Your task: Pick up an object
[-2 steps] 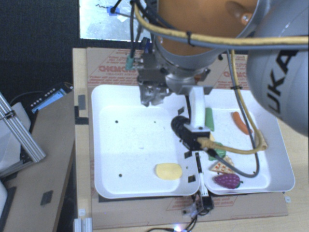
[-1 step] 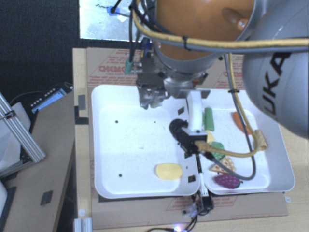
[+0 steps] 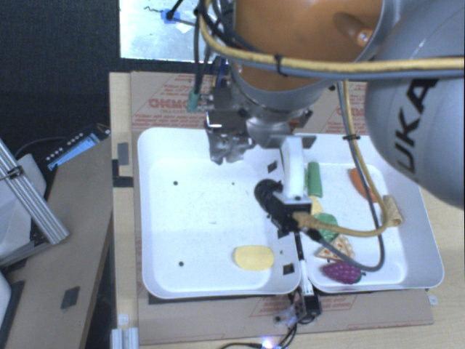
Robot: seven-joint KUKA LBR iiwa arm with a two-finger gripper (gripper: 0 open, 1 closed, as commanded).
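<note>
The pincer (image 3: 229, 150) hangs near the top middle of the picture, over the left white plastic bin (image 3: 163, 195). I cannot tell how it is set.

The flat yellow oval piece (image 3: 253, 257) lies alone at the bottom of that bin. To do well, the pincer should come straight down over its middle.

The right white bin (image 3: 425, 257) has one green stick (image 3: 314, 179), one orange piece (image 3: 359, 183) and one purple grape bunch (image 3: 341, 272).
</note>
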